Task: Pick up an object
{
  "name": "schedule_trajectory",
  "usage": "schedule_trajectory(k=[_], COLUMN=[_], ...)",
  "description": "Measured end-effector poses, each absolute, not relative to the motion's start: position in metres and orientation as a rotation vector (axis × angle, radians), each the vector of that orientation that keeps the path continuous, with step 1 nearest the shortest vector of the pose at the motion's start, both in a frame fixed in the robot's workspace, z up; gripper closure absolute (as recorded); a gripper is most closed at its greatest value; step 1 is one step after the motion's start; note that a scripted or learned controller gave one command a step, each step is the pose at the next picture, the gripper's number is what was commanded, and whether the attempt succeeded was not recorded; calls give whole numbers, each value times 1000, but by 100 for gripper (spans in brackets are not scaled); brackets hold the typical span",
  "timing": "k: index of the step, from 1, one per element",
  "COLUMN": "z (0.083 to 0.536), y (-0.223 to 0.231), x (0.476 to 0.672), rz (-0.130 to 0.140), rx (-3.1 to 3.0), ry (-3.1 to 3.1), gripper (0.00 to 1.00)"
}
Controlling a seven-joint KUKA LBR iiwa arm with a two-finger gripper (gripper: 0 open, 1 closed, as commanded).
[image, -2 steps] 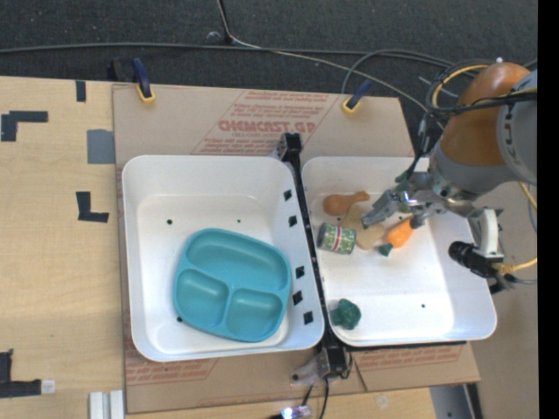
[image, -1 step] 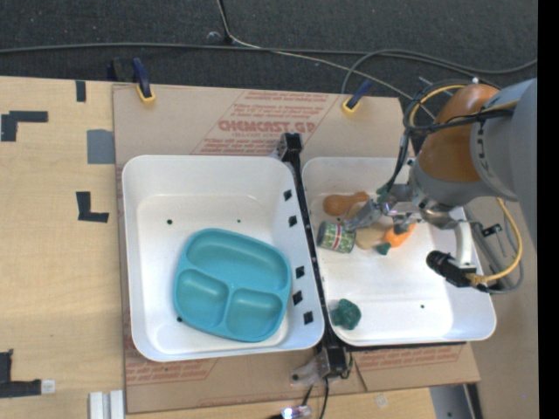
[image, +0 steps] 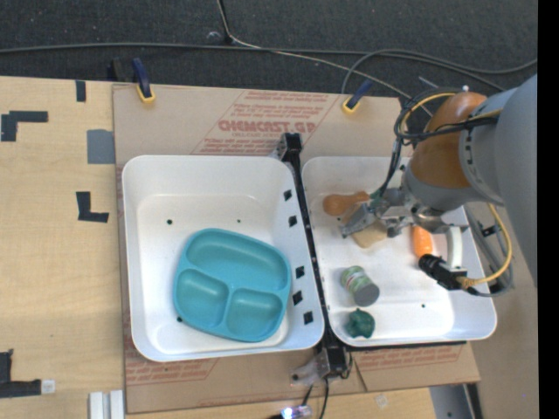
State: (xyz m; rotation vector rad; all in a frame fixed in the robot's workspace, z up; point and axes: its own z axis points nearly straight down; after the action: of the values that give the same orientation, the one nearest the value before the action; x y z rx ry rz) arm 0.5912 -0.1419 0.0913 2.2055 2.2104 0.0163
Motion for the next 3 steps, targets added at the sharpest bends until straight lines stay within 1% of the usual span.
schedule_trajectory(k=[1, 2, 3], z=[96, 158, 202], y=[-141, -137, -142], x=[586, 592, 593], rz=[3, 4, 3], rx=[2214, 2217, 2218], ry=[2220, 2222, 2221], gripper=[100, 100, 100])
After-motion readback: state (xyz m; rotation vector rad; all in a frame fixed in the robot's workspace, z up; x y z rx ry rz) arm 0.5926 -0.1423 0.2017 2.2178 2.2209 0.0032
